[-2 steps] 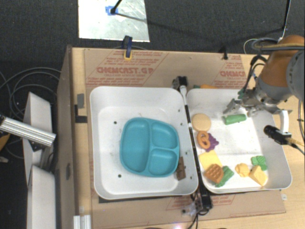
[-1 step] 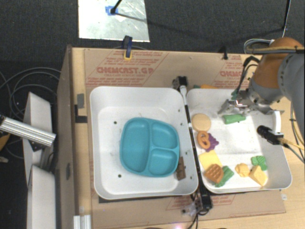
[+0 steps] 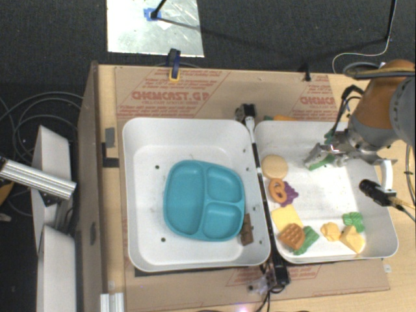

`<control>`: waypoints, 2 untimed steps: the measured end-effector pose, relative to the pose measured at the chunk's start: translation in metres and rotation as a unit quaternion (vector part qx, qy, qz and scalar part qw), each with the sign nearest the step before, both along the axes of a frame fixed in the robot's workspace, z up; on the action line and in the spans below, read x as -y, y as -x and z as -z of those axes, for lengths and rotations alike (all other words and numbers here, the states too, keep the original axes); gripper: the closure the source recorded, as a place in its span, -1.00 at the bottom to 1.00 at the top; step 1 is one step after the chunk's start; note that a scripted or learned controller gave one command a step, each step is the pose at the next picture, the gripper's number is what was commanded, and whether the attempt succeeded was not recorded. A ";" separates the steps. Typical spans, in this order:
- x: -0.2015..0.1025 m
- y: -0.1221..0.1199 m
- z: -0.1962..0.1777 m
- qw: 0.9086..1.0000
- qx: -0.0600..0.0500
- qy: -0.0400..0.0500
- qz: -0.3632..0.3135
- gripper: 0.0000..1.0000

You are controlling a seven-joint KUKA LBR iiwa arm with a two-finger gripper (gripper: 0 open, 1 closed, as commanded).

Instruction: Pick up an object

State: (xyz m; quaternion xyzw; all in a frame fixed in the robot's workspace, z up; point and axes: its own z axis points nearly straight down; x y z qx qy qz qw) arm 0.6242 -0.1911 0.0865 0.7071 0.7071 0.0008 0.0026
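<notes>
Cardboard (image 3: 170, 96) reads "CHEMCAST G P" (red print); tool (image 3: 323, 156) grips a green piece (image 3: 318, 164).

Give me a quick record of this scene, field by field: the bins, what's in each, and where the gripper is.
left bin: holds a blue divided plate
right bin: holds toy food
toy food: round tan piece, waffle, broccoli, yellow wedge
gripper: over the right bin's far part, a green piece at its tip
grasp: cannot tell
arm: enters from the right
</notes>
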 end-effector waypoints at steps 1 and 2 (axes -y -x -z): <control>0.008 -0.022 0.001 1.000 0.000 -0.001 -0.003 -1.00; 0.006 -0.021 -0.011 1.000 -0.004 -0.003 -0.004 1.00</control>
